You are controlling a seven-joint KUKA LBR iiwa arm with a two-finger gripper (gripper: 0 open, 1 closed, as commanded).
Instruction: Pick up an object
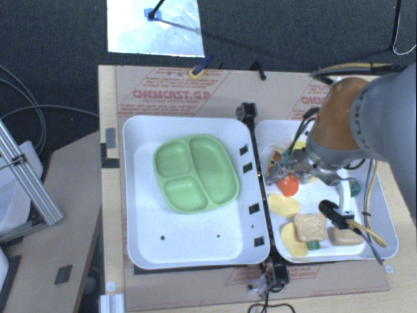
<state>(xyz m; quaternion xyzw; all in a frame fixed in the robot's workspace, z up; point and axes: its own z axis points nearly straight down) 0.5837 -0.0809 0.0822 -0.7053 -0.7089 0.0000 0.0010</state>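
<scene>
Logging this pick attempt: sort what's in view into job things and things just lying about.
Job: gripper; right bin; in it, orange-red piece, yellow piece, tan block.
Lying about: left bin; green divided plate in it; shiny sheet beyond the bench.

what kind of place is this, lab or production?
Probably a robotics lab bench: an arm over the right bin, toy food in it, a green tray in the left bin, loose cables on the floor.
</scene>
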